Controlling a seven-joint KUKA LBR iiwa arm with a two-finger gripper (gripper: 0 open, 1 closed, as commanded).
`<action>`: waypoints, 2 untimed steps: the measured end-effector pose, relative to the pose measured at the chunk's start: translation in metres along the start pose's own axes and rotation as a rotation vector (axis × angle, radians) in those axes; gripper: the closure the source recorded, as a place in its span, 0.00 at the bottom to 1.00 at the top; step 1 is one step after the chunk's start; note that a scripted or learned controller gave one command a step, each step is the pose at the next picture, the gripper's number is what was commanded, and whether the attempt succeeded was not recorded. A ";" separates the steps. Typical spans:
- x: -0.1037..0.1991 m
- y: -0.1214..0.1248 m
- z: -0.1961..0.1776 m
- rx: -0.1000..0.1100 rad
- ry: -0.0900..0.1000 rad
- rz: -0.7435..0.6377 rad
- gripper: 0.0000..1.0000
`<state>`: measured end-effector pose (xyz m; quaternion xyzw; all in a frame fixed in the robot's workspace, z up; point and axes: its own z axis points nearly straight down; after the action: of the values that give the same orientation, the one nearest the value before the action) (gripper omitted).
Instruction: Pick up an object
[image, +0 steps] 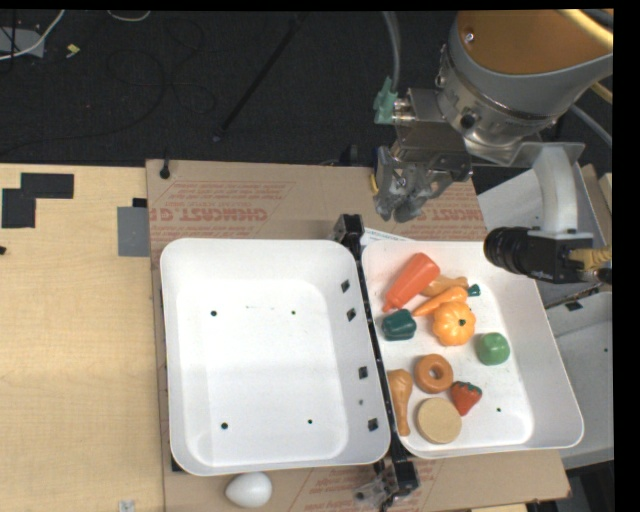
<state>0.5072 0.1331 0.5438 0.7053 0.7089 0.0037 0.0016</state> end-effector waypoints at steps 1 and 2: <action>-0.001 0.001 0.007 0.012 -0.005 0.002 0.00; 0.000 0.001 -0.003 0.015 -0.006 -0.003 1.00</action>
<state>0.5081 0.1333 0.5469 0.7041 0.7101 -0.0035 -0.0016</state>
